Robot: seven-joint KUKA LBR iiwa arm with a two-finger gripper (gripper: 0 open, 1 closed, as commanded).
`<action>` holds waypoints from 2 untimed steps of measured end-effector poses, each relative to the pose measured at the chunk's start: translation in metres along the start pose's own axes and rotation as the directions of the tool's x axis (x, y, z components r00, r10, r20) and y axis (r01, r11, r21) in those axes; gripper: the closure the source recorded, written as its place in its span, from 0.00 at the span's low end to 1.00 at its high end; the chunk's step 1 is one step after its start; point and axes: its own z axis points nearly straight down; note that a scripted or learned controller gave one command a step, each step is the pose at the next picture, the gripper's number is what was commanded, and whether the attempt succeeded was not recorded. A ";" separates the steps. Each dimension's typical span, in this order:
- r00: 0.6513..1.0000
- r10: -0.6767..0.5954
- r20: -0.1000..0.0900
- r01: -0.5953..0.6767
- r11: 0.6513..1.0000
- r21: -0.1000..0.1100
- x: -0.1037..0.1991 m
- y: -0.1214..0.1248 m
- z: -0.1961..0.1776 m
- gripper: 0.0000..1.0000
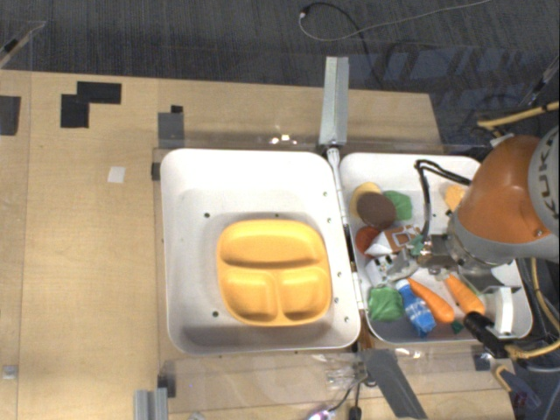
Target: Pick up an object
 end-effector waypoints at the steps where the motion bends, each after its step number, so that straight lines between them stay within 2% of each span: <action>1: 1.000 -0.001 0.000 0.001 1.000 -0.005 0.000 0.002 -0.011 1.00; 2: 0.985 0.174 0.001 -0.174 0.985 -0.003 -0.062 0.070 -0.104 1.00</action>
